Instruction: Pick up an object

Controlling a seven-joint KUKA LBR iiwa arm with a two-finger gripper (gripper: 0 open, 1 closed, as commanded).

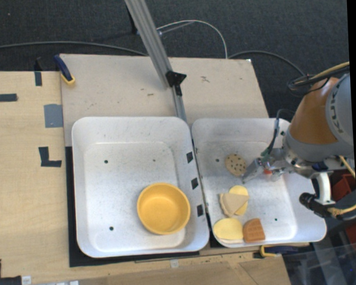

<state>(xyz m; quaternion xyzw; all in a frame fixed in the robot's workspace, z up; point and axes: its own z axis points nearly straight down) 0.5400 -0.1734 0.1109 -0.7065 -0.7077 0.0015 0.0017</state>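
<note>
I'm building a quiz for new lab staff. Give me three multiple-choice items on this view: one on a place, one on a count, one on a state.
1. Where does the yellow bowl sit?
A. In the left bin
B. In the right bin
C. On the bench outside the bins

2. How many things lie in the right bin?
A. One
B. Four
C. Seven

3. How does the bowl stand?
A. Upside down
B. Upright, opening up
C. On its side

Answers: 1 A, it rests near the front right corner of the left bin. 2 B, a speckled cookie, a pale wedge, a yellow disc and a brown block. 3 B, its hollow faces the camera.
</note>
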